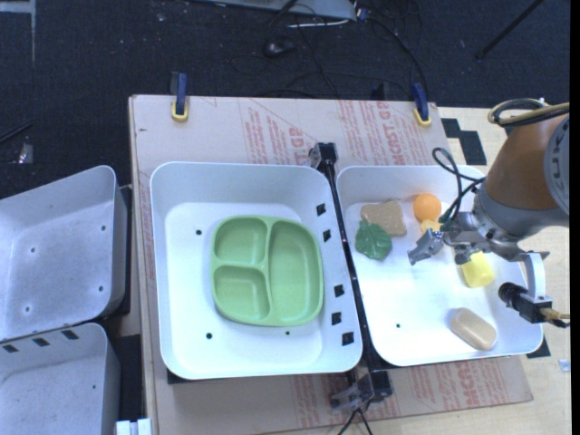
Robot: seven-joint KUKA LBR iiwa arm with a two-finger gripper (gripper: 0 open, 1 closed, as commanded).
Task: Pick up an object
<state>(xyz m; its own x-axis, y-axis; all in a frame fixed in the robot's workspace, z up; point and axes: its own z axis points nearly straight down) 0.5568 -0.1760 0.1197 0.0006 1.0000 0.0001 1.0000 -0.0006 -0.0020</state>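
The gripper [441, 243] is seen over the right bin [399, 333], fingers apart, nothing between them; the yellow block [478, 270] lies just right of them. Relative to that block: orange ball [427, 207] up-left, tan bread-like piece [384, 216] and green leafy piece [372, 240] further left, beige oval piece [474, 328] below, long axis running upper-left to lower-right. Red printing on the board [272, 134] under the bins is noted, not legible. The arm [526, 175] enters from the right, wrist bent down-left.
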